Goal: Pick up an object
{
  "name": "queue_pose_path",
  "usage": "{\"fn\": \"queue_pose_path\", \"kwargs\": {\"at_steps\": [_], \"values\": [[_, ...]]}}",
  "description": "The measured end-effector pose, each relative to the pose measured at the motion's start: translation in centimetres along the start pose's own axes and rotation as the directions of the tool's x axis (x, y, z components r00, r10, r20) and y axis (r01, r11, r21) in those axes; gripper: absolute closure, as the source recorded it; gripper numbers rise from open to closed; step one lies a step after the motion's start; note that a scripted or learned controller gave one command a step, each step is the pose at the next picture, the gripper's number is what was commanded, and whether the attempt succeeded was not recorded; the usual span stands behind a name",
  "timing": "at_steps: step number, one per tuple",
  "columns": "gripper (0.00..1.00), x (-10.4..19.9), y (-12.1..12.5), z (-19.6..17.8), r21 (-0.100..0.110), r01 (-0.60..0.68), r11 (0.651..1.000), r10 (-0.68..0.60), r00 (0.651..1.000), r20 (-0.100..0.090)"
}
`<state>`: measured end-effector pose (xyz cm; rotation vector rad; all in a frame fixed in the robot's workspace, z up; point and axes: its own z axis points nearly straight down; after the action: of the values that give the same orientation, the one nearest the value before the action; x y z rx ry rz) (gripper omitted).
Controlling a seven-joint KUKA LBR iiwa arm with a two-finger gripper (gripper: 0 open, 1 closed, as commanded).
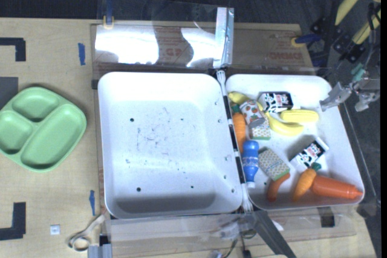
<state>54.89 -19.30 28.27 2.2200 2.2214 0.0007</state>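
Camera view shows a long orange carrot [331,187] lying in the right bin [344,130] beside a yellow banana [290,119], and I cannot tell about the gripper [357,93].

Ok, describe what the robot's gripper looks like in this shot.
The gripper is made of pale grey, metallic-looking parts with angular edges and a small teal spot near its top. Dark cables and fittings hang in a tangle above it. It is small and blurred at this distance, so no markings can be read.
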Motion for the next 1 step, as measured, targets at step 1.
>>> {"fn": "queue_pose_path", "kwargs": {"at_steps": [1], "values": [[0.0,-1.53,7.61,9.27,-0.001,0.032,0.999,-0.032,0.999,0.001]]}}
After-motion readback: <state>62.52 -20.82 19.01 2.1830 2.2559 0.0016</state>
